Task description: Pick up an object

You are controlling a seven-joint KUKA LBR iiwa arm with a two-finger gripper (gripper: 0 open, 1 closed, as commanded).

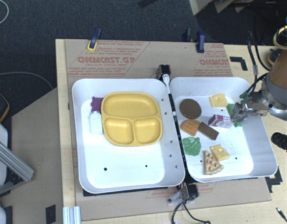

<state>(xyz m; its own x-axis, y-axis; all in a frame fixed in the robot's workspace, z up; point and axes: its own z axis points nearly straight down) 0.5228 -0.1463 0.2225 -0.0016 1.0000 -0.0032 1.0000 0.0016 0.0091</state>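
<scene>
The right bin (255, 167) holds several toy foods: a brown round cookie (190, 108), a yellow cheese cube (218, 100), a purple-and-white packet (220, 121), a dark brown bar (208, 131), a tan piece (190, 127), a green lettuce leaf (191, 145), a cheese wedge (219, 152) and a pizza slice (211, 163). My gripper (238, 119) reaches in from the right and hangs low over the bin's right half, just right of the packet. A small green item (231, 109) sits right beside it. I see nothing held.
The left bin (125, 171) carries a yellow divided plate (132, 118), with a purple item (96, 103) and a white item (95, 123) at its left. Clamps (92, 42) hold the cardboard sheet at the back. Cables (253, 55) run along the right.
</scene>
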